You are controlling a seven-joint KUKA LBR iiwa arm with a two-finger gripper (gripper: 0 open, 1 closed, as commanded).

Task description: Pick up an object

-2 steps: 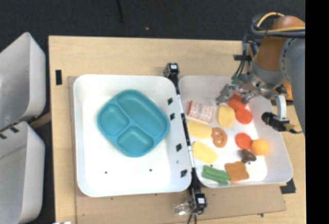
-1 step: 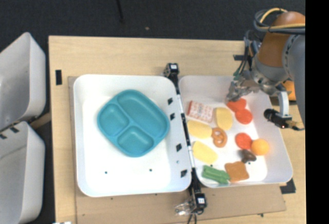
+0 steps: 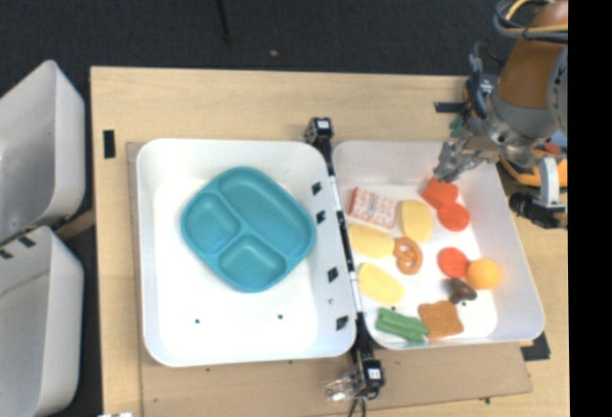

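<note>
The gripper [image 3: 449, 166] is seen low over the far edge of the right bin [image 3: 516, 243], its fingertips pointing down at the red-orange piece [image 3: 440, 192] that lies just below them. Whether the jaws are spread or pressed together cannot be told, since they are small and dark against the bin wall; nothing is shown pinched between them. Above the gripper, the grey wrist and its orange band [image 3: 524, 71] are seen reaching in from the right.

The right bin is filled with toy food. A second red-orange round piece [image 3: 454, 217] is placed touching the first, on its near side. A pale yellow piece [image 3: 416, 219] is laid just beside these, and a red-and-white packet [image 3: 371, 207] is found next to it, toward the divider. A yellow piece [image 3: 373, 241] and a pretzel [image 3: 407, 255] are set side by side in the middle, with another yellow piece [image 3: 382, 284] nearer the front. A red tomato-like piece [image 3: 452, 262] and an orange ball [image 3: 484, 274] are placed close together by the right wall, with a small dark piece [image 3: 463, 291] just in front of them. A green vegetable [image 3: 402, 326] and a brown toast slice [image 3: 440, 318] are laid along the front edge.

In the left bin [image 3: 163, 310], a blue divided plate [image 3: 248, 228] is laid flat near the centre.
</note>
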